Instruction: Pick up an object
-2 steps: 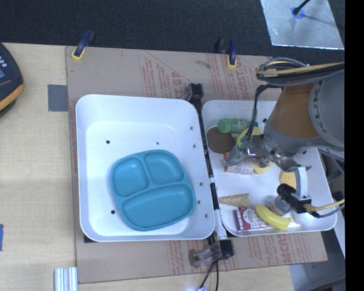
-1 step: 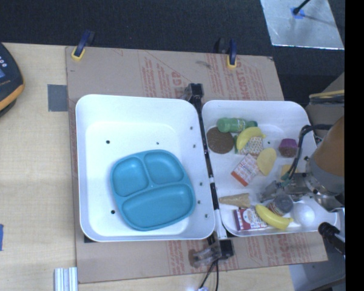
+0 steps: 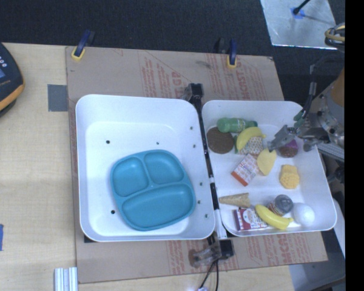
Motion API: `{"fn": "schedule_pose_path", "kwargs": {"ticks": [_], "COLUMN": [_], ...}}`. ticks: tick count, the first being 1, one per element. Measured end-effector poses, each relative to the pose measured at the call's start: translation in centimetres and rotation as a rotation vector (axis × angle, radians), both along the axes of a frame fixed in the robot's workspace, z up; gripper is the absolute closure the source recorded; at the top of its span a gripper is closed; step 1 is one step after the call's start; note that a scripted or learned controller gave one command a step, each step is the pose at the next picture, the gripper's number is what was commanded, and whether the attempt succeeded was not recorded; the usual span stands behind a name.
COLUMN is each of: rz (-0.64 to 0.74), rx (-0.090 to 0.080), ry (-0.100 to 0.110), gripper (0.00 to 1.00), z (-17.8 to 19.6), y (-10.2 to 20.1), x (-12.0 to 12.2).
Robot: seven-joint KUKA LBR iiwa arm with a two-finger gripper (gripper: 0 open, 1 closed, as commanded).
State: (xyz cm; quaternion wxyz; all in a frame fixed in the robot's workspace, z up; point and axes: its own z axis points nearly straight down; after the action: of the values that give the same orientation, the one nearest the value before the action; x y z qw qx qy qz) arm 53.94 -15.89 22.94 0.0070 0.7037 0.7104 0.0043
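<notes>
Gripper (image 3: 283, 139) sits low at about 2 o'clock in the right bin (image 3: 327, 190), its jaws spread a little and closed on nothing visible, tips just beside a dark reddish piece (image 3: 289, 150) and a yellow wedge (image 3: 266, 161) (contact unclear). The toy food looks light, stiff and slick, so a grasp across the wedge's narrow sides seems safest. Left bin (image 3: 91, 162) has a blue divided plate (image 3: 153, 188).

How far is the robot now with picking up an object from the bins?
Done: the gripper has reached into the right bin, near its far right side, next to a dark reddish object. In hand: nothing visibly lifted; I cannot tell whether anything is gripped. Left: the grasp and lift. The banana and the blue tray in the left bin lie untouched.
</notes>
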Motion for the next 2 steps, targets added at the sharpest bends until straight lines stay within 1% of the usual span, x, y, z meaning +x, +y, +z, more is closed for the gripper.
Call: {"fn": "schedule_pose_path", "kwargs": {"ticks": [1,2], "rz": [-0.003,-0.003], "rx": [0.007,0.005], "ry": [0.018,0.023], "gripper": [0.00,0.00], "z": [-14.2,-13.8], "y": [3.6,5.5], "x": [0.9,-1.1]}}
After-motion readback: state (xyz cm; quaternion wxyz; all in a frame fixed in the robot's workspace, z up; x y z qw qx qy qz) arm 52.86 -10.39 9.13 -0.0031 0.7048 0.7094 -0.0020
